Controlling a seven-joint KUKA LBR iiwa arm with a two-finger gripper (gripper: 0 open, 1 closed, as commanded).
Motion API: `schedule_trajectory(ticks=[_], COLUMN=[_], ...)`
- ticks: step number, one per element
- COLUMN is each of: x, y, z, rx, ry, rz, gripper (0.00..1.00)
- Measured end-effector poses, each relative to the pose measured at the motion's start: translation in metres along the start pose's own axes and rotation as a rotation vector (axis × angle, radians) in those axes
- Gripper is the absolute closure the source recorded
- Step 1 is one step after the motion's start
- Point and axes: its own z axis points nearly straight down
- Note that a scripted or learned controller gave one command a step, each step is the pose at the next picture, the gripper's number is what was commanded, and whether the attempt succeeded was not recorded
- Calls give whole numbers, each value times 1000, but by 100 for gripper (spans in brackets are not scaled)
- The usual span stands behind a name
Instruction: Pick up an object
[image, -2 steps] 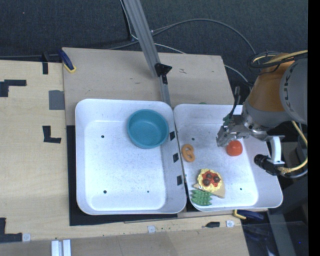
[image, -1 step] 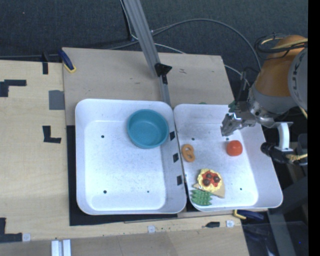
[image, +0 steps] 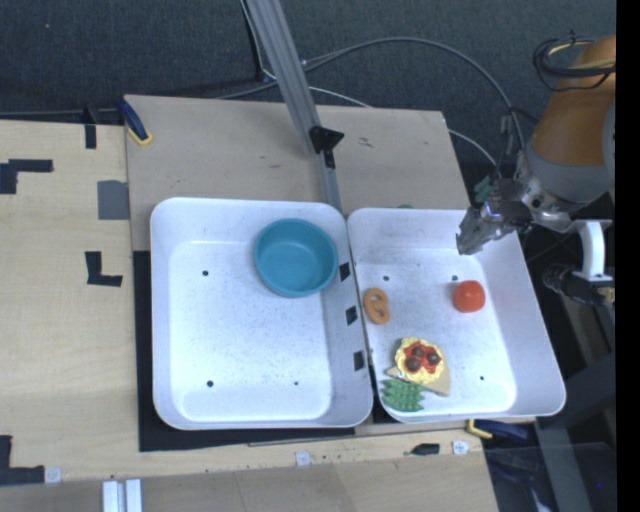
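The right bin (image: 500, 390) holds a red tomato-like ball (image: 468, 296), a small brown pretzel (image: 376, 306), a yellow pizza slice with red toppings (image: 421, 362) and a green leafy piece (image: 402, 395). A blue bowl (image: 295, 257) sits at the back of the left bin (image: 200, 390). My gripper (image: 472, 238) hangs over the back right part of the right bin, a little behind the red ball and apart from it. Nothing shows between its fingers.
A grey slanted pole (image: 300, 100) crosses the bench behind the bins and ends at the divide between them. Cables loop behind the right bin. The arm's wrist (image: 570, 130) stands beyond the right bin's far right corner.
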Motion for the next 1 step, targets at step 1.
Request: schedule_trajectory(ticks=[1], x=[57], y=[4], z=[13], rx=[5], ry=[2], rz=[-3], gripper=[100])
